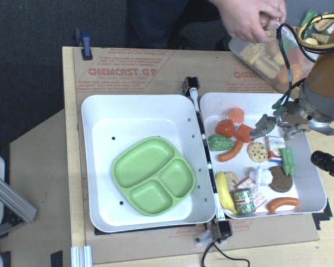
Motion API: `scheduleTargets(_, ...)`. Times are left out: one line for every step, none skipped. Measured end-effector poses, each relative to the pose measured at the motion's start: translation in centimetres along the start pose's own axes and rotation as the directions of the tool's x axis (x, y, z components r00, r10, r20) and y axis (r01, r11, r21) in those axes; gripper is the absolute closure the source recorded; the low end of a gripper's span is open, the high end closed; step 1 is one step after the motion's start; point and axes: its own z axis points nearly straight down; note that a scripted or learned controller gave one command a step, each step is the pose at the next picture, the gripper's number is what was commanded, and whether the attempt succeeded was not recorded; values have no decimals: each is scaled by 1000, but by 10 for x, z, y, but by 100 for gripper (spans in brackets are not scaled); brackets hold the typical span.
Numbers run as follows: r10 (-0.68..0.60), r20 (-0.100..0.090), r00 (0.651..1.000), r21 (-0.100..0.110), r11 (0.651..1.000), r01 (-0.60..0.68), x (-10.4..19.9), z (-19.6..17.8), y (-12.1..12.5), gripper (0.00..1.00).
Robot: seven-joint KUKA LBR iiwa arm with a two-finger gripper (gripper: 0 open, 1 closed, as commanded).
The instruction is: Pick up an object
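- Bench point(156, 65) of pale board, printed in red lettering, carries two shallow white bins side by side; the divider clip point(191, 85) at the far end of their shared edge serves as landmark.
- Left bin point(100, 121), left of the divider clip and nearer the camera: holds a green three-compartment tray point(153, 175), lying flat near the bin's middle.
- Right bin point(317, 188), right of the divider clip: holds a scatter of toy food.
- Items nearest the divider clip: an orange-red slice point(235, 115), a red tomato-like piece point(224, 128) just beside it, and a green pepper-like piece point(219, 143) touching an orange sausage point(230, 152).
- Items farther from the clip, mid-bin: a speckled cookie point(257, 152), a green pod point(288, 162) and a dark brown round piece point(279, 179).
- Items farthest from the clip, along the near rim: a yellow banana point(225, 192), a small labelled can point(244, 201) touching it, and a second orange sausage point(281, 204).
- Gripper point(278, 128) hangs over the right bin's far right part, right of the clip, above the cookie and pod; fingers appear spread, with nothing seen between them.
- Arm point(325, 88), grey with an orange band, enters from the right.
- Person's hands point(250, 15) work beyond the bench's far right corner, over a clear container point(261, 57) of objects.
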Motion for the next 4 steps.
scheduleTargets(-2,-5,1000,13,1000,2,14,141,28,0)
scheduleTargets(-2,0,1000,0,1000,2,9,164,74,0)
scheduleTargets(11,2,1000,49,999,-11,14,166,115,0)
scheduleTargets(3,-2,1000,6,1000,-3,11,161,-3,0)
